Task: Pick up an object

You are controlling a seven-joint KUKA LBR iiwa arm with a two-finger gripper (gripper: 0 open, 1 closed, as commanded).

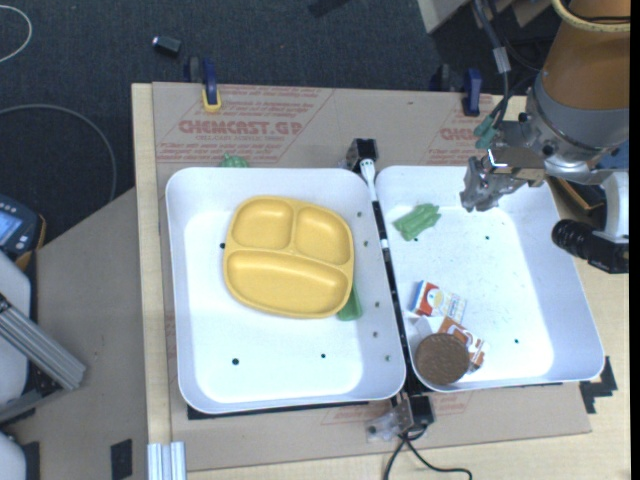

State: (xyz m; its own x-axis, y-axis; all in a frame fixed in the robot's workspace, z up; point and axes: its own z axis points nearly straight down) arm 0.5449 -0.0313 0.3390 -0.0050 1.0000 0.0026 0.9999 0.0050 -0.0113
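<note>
Right white bin, gripper grip state unclear, green object just left of it

I see the brown board under both bins, with red printed letters on it. Two blue clamps hold its far edge. On the dark carpet at left lies a thin white cable.

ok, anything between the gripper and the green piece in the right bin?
Nothing: in the camera view, just bare white bin floor separates the gripper from the green piece to its left.
</note>
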